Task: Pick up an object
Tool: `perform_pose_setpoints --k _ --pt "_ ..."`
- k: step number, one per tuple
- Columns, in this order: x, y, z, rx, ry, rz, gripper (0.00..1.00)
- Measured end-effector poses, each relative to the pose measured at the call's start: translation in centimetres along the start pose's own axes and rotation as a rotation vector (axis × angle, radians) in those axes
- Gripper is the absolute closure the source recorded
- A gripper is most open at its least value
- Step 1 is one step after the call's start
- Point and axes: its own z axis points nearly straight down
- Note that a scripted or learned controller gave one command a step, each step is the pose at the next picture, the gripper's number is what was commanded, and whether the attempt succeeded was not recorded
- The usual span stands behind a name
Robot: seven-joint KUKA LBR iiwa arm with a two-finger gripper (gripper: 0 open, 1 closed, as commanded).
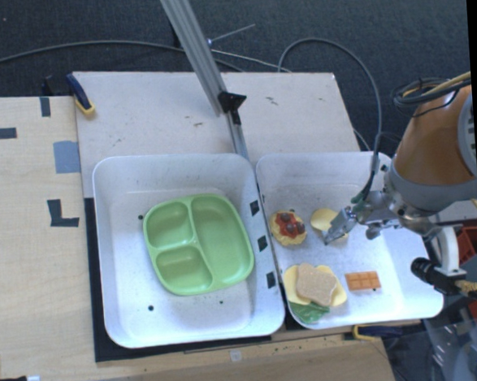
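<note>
Gripper (336,234) sat low in the right bin (383,167), reached in from the right on the grey arm (432,164) with its orange band. We saw its tip just beside a small pale yellow piece (323,219), maybe touching it; we could not tell for sure. We could not tell whether the fingers were open or shut, they were too small and dark, and we saw nothing clearly between them.

Right bin contents as we logged them: a yellow cup-like item with a red top (289,227) near the bin's left wall, just left of the pale yellow piece; a sandwich (315,287) with a tan bread slice on yellow and green layers at the bin's near-left corner; a small orange cracker (362,281) just right of the sandwich, apart from it.

Left bin (119,235) held a green divided plate (198,244) with three compartments, lying flat near the middle.

We also noted a metal pole (200,54) slanting down toward the seam between the bins, and a blue and yellow clamp (80,95) on the bench (151,110) at far left.
</note>
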Motion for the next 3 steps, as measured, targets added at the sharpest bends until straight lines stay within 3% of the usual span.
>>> perform_pose_setpoints --k 1,3 --pt "0.0 0.0 0.0 0.0 0.0 0.0 0.0" --pt "-0.2 0.7 11.1 0.001 -0.002 0.001 0.0"
